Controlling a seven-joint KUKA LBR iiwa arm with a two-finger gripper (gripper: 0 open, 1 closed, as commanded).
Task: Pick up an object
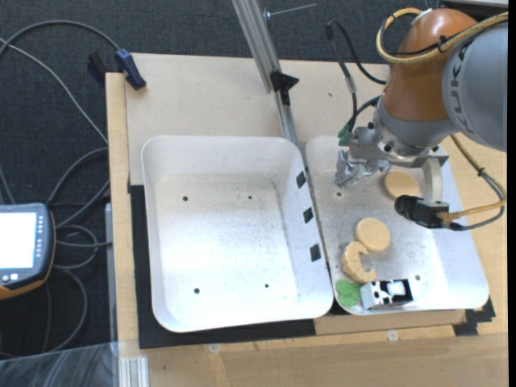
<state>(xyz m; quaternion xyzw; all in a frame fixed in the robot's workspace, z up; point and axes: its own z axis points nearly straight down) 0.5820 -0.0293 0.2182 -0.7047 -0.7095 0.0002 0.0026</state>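
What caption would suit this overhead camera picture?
Arm's gripper poised over the right bin, above tan discs.

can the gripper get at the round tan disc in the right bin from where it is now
Probably yes. The gripper hangs over the right bin, and the round tan disc lies below it in view, top uncovered, though a tan piece touches its lower-left edge.

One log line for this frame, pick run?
arm: over right bin | gripper: near back-left corner, nothing seen held | round biscuits, green disc: front of right bin

Tan round disc (373, 235) lies flat in the right bin (463, 264), a tan curved piece (355, 262) touching it.
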